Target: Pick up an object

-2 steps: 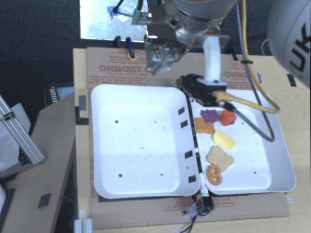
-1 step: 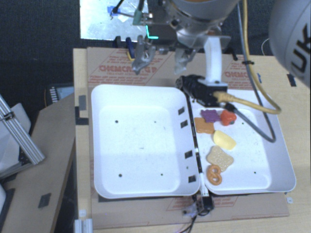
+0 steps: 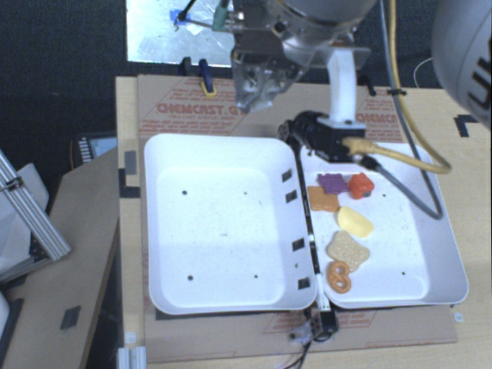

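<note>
The table carries a cardboard sheet printed in red, where "CHEMCAST" can be read along its far edge. On the sheet sit two white bins side by side: the left bin and the right bin. The grey arm hangs above the far edge, and its jaws are over the cardboard beyond the left bin; their opening cannot be told, and nothing is seen between them. The small pieces lie in the right bin, well apart from the jaws: cream piece, yellow piece, orange piece, purple piece, red piece, orange ring.
</note>
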You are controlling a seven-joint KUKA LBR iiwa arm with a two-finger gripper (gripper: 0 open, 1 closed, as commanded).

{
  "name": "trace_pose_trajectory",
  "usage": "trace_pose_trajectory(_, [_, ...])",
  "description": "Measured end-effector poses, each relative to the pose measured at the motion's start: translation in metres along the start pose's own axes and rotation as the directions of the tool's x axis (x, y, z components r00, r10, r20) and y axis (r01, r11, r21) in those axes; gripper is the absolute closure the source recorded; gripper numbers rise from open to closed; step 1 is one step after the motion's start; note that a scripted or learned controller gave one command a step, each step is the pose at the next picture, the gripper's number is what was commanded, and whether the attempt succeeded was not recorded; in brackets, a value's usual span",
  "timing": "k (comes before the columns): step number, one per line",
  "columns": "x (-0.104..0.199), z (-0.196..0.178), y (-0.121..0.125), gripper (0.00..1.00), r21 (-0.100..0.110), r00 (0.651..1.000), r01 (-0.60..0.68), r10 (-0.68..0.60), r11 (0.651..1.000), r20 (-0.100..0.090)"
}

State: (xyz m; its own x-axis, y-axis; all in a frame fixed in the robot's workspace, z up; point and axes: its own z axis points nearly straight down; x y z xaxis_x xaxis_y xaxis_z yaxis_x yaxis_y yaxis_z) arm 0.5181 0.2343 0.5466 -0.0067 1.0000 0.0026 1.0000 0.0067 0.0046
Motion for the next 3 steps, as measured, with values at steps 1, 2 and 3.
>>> trace_pose_trajectory(1, [0.000, 0.001, 0.000, 0.00, 0.001, 1.000, 0.000, 0.000, 1.000, 0.001])
trace_pose_trajectory(2, [0.000, -0.011, 0.000, 1.00, -0.001, 1.000, 0.002, -0.002, 1.000, -0.001])
trace_pose_trajectory(3, [0.000, -0.011, 0.000, 0.00, -0.001, 1.000, 0.002, -0.002, 1.000, -0.001])
